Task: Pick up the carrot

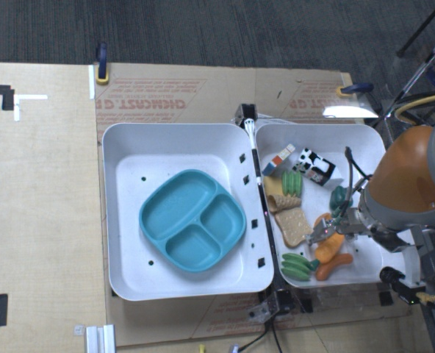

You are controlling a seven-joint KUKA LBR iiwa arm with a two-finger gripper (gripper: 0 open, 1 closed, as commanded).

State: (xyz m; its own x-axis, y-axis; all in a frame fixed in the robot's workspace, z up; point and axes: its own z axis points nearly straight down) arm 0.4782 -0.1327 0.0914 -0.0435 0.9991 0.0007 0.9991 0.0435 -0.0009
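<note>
The carrot [335,264] is a long orange-red piece lying at a slant near the front wall of the right bin [364,134]. Just behind it sits a rounder orange toy [328,245]. My gripper [326,230] reaches in from the right and hangs low over that rounder orange toy, a little behind the carrot. The wrist's grey body and orange band hide the right part of the bin. No item can be made out in the gripper's grasp.
Green pea pods [298,266] lie left of the carrot, with a bread slice [294,226] behind them. A green pickle [292,184], a black-and-white toy [314,167] and a teal piece [339,195] sit further back. A blue divided plate [193,220] rests in the left bin [122,197].
</note>
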